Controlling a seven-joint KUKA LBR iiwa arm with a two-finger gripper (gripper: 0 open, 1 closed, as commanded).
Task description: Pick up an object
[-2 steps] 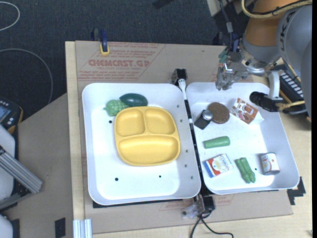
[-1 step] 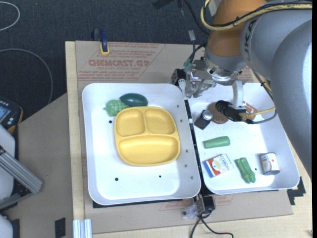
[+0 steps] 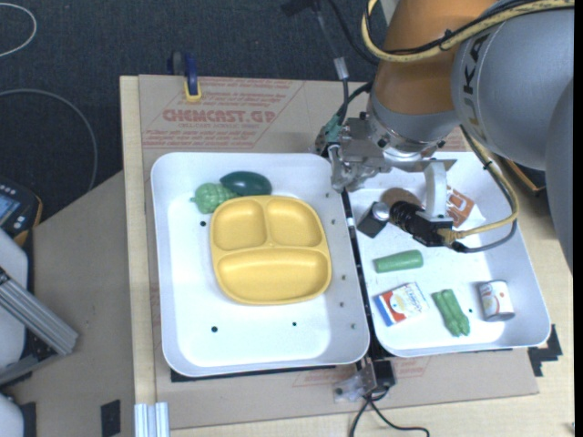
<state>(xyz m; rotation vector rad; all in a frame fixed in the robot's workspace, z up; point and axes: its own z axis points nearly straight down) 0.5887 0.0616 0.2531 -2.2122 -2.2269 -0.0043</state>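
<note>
Dark carpet is surrounding your bench [image 3: 228, 107], which is carrying two white bins. Your gripper [image 3: 387, 167] is hanging over the divide at the right bin's [image 3: 519, 271] far edge; whether the jaws are spread, you cannot tell. Below it are lying a green cylinder [image 3: 397, 262], a small carton [image 3: 402, 302], a green pod [image 3: 451, 312] and a can [image 3: 494, 299]. A yellow divided plate [image 3: 270, 248] is sitting in the left bin [image 3: 182, 271].

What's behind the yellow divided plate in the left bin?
Behind the yellow divided plate, toward the bin's far wall, sit a light green bumpy item and a dark green rounded one. The plate's rim covers their near edges.
</note>
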